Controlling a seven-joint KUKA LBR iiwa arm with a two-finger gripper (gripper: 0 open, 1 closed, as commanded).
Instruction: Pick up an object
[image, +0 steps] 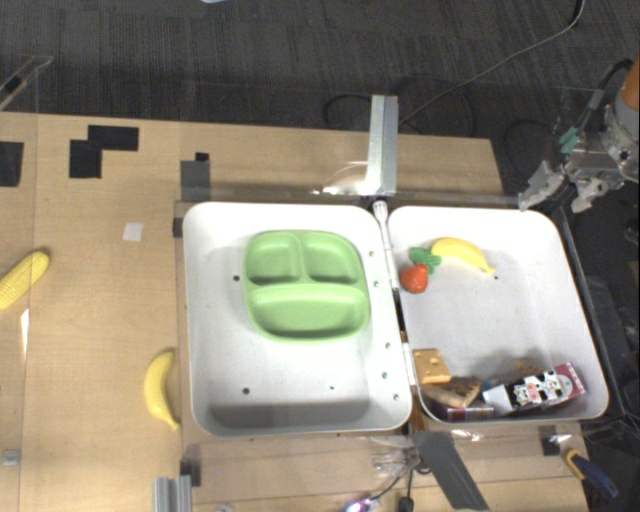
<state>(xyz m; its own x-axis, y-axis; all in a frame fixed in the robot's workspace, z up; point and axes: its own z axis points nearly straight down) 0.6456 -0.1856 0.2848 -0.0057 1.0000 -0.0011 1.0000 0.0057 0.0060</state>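
We start at the gripper (560, 182), which hangs at the far right corner of the right bin (560, 300), just outside its rim. Its two pale fingers look spread apart with nothing between them, so we read the jaws as wide and empty. Above it the wrist runs off toward the right edge of the view.

Moving outward, the right bin holds the candidates. Nearest the gripper lies a yellow banana (462, 253), and touching its left end sits a small red strawberry (416, 275) against the bin's left wall. Well apart from these, along the near wall, we see a toast-like slice (432, 367), a dark bar (462, 391) just beside it, and a printed packet (540, 388) to their right.

The left bin (210, 300) carries a green divided plate (304, 283). On the bench outside the bins lie a second banana (160, 388) and a corn cob (22, 280).

As we judge it, the task has hardly begun: nothing is lifted, and the gripper is not yet over any object. What remains is everything: choose a thing, likely the yellow banana or the strawberry, move in over it, descend, close and raise it.
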